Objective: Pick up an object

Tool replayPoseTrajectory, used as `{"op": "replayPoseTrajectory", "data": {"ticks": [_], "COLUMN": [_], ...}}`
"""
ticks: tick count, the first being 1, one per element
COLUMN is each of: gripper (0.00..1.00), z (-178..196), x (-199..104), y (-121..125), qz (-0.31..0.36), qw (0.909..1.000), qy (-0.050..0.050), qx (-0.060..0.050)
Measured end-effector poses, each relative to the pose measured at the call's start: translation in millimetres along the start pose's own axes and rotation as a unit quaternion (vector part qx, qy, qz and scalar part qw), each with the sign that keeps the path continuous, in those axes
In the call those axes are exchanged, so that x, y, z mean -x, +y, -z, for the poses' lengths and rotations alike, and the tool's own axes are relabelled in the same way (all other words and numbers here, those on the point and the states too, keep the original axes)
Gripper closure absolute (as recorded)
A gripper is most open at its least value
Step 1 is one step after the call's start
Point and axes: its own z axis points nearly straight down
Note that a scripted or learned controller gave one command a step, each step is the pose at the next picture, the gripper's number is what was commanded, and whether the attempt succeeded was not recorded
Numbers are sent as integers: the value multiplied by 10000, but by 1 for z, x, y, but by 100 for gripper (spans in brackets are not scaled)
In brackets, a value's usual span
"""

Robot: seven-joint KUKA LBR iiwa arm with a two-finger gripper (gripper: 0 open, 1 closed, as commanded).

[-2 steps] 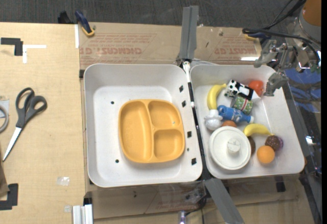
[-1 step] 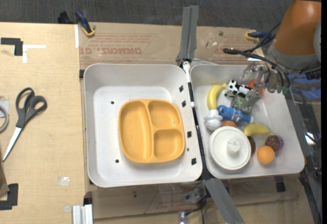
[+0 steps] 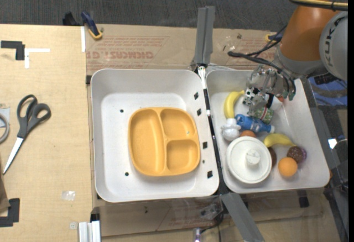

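My gripper [image 3: 255,104] hangs low over the back of the right bin [image 3: 310,125]. It sits just right of a yellow banana [image 3: 230,104] and just above a blue bottle [image 3: 254,123]. In front of these lie a white crumpled item [image 3: 229,132], a round white lidded container [image 3: 250,159], a second banana [image 3: 278,140], a dark purple fruit [image 3: 296,153] and an orange [image 3: 287,167]. I see nothing clearly held.
The left bin [image 3: 110,125] holds a yellow divided plate [image 3: 164,141]. Scissors [image 3: 25,122] lie on the bench at far left. A grey bar [image 3: 203,36] stands behind the gap between the bins. The arm's orange band [image 3: 307,33] is at upper right.
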Motion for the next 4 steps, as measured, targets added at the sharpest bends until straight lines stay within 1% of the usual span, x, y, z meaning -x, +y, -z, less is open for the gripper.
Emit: {"op": "replayPoseTrajectory", "data": {"ticks": [1, 2, 3, 4], "gripper": [0, 0, 0, 100], "z": [-23, -22, -23, -12], "x": [-48, -96, -39, -37], "y": [37, 22, 42, 42], "qz": [-557, -1003, -917, -900], "qw": [9984, 9948, 9957, 9959], "qy": [130, 143, 132, 106], "qx": [-3, -10, -9, -13]}}
